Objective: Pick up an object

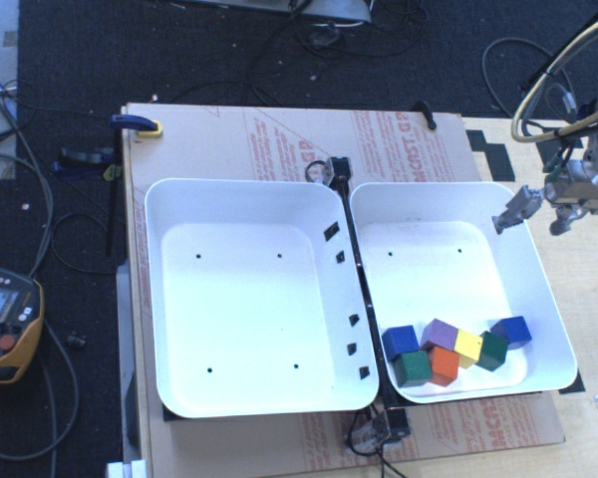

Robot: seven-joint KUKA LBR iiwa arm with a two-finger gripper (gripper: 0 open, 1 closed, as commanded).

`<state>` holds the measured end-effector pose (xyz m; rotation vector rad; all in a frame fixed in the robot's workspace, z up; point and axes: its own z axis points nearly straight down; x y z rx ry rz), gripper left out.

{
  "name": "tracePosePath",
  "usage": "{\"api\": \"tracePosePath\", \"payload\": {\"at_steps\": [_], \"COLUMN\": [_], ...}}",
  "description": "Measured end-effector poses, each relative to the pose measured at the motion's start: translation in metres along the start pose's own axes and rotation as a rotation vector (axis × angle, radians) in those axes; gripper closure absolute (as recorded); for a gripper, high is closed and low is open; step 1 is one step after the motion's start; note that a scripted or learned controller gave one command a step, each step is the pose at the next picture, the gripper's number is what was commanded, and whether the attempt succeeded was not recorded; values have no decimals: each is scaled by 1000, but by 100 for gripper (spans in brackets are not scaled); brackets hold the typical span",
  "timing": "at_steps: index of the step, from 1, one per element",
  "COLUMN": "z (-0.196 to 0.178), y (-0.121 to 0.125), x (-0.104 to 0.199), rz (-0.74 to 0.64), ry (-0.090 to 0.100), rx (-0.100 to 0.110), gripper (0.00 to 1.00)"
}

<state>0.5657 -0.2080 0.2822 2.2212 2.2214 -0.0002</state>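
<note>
Near edge: black clip and tangled cable (379,431) at the bench front, just below the seam between the two bins
Cube cluster: seven small coloured blocks bunched in the near corner of the right shallow white plastic bin (538,297), most of them touching
Front row: dark green cube (414,367) beside orange cube (445,365), both close to the near wall
Middle row: blue cube (401,341), purple cube (440,333), yellow cube (468,346), second green cube (492,351)
Rightmost: second blue cube (511,331), touching the second green cube
Left bin: shallow white plastic bin (159,267) with four small dark dots on its floor, touching the right bin along a black-clipped seam
Bench: brown board with red lettering (279,147) under both bins
Gripper: grey two-finger gripper (540,215) above the far right rim of the right bin, well apart from the cubes, fingers spread wide, nothing between them
Far side: blue-handled clamp (135,123) at the board's far left corner
Floor left: grey and orange handheld pendant (5,319) on dark carpet
</note>
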Motion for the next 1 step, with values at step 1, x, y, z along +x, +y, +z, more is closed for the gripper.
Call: {"api": "tracePosePath", "payload": {"at_steps": [1], "z": [17], "y": [59], "x": [3], "rz": [-2], "ry": [1], "rx": [2], "gripper": [0]}}
